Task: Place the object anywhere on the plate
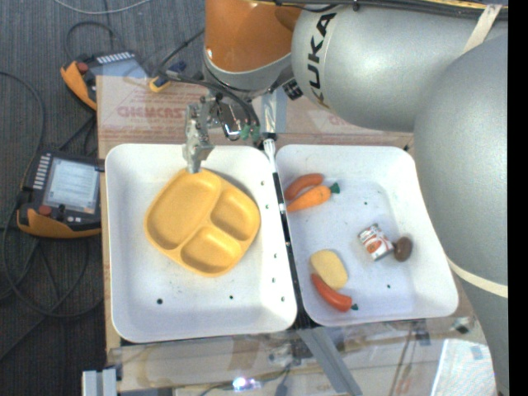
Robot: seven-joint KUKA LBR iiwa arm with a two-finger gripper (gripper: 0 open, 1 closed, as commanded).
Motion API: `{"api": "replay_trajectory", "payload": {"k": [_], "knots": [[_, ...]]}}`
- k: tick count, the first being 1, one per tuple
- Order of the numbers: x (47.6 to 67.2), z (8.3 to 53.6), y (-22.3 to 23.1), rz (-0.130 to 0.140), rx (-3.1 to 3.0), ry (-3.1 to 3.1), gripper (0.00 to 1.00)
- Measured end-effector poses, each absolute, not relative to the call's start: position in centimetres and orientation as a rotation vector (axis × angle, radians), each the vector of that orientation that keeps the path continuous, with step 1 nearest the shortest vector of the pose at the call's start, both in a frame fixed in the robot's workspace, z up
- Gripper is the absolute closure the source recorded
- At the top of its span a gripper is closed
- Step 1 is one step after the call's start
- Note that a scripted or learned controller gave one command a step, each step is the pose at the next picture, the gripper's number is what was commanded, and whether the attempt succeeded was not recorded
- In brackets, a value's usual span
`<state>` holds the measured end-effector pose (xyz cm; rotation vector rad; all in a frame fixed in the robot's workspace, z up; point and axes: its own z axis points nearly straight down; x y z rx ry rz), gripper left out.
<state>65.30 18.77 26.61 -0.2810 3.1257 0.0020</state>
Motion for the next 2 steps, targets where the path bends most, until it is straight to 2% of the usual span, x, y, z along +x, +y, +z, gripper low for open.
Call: {"api": "replay_trajectory", "payload": {"k": [1, 2], "knots": [[61.0, 21.7, 17.1, 0.003, -1.036, 2.965, 1.0], [66.1, 13.7, 15.0, 0.008, -0.976, 2.984, 1.0]]}}
